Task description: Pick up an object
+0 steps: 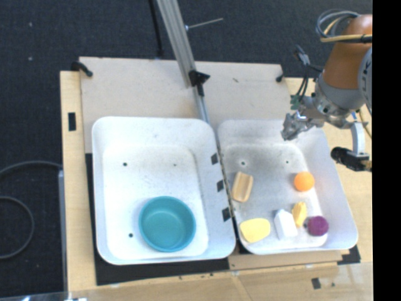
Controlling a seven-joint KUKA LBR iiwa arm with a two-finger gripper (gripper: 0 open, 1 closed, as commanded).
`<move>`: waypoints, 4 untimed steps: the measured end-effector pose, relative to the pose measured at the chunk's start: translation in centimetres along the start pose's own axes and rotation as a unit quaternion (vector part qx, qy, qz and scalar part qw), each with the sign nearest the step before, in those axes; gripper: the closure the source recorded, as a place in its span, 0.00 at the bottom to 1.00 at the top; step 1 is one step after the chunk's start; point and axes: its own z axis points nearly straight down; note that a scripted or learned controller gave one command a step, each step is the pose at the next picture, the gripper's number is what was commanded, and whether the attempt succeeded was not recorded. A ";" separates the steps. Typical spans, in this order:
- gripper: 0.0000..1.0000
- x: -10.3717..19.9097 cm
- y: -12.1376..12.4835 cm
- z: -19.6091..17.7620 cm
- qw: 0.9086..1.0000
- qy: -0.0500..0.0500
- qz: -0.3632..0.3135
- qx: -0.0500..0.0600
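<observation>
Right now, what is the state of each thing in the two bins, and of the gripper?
blue bowl: upright, in left bin.
orange ball, purple ball, yellow piece, white piece, tan piece: lying loose in right bin.
gripper: above right bin's far edge, holding nothing.

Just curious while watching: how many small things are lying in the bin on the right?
6: a tan block by the left wall, an orange ball, then along the near edge a yellow piece, white piece, small yellow piece, purple ball.
</observation>
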 end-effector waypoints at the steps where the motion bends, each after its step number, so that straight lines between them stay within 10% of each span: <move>1: 1.00 4.5 1.3 -0.1 1.000 0.001 -0.002 0.002; 4: 1.00 20.5 2.3 -1.8 1.000 0.001 -0.002 0.001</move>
